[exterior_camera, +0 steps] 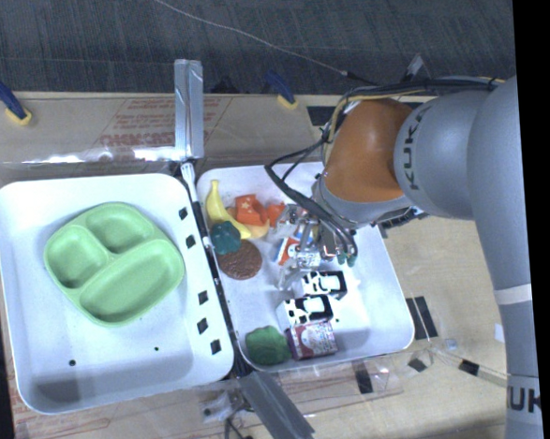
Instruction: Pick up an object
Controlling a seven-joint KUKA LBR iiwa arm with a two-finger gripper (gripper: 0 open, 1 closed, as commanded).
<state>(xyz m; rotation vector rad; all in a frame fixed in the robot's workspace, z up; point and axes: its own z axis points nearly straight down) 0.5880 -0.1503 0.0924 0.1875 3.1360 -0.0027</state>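
Note:
My gripper (298, 252) hangs low in the middle of the right bin (388, 290), under the orange wrist band. Just to its left lie a yellow banana (218, 207), an orange-red toy (249, 209), a teal piece (226, 237) and a brown round disc (240, 260). A small orange item (284, 250) sits right by the gripper's metal parts. At the bin's near edge lie a green leafy toy (264, 345) and a dark red can (312, 339) on its side. Black-and-white marker tags (316, 294) sit below the gripper.
The left bin (18, 307) holds a green divided plate (115, 261). A grey divider with black clips (207, 284) runs between the bins. The arm's bulk covers the right bin's far right part.

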